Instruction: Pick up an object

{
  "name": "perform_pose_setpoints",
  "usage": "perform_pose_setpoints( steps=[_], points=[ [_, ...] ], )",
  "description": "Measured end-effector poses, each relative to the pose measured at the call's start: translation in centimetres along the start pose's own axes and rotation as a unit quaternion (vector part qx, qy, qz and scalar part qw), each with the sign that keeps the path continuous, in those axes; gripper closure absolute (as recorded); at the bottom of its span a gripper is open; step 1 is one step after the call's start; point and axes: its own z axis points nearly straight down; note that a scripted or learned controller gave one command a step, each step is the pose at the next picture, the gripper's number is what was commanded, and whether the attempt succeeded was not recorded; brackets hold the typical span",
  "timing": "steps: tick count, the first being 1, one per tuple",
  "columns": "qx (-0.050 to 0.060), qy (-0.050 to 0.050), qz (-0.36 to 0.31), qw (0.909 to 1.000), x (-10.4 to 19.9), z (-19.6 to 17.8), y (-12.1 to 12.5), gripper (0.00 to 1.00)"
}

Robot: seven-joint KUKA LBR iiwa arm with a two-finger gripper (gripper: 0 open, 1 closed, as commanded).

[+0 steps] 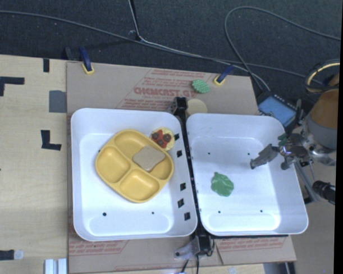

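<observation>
A green leafy object lies on the floor of the right bin, near its middle. My gripper hovers over the right side of that bin, up and to the right of the green object and apart from it. Its fingers are spread open with nothing between them. In the left bin sits a yellow divided plate with a tan slice of toast on it. A small red berry piece rests at the plate's upper right edge.
A small green dotted item lies on the cardboard behind the bins. Two blue-and-yellow clamps hold the cardboard's back edge. Cables run across the dark floor behind. A blue box sits behind the right bin's far corner.
</observation>
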Motion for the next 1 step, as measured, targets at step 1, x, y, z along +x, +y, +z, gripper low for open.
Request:
perform_pose_setpoints(
  steps=[1],
  points=[
    [-0.004, -0.001, -0.001, 1.0, 0.0, -0.38, 0.2, 0.0]
  ],
)
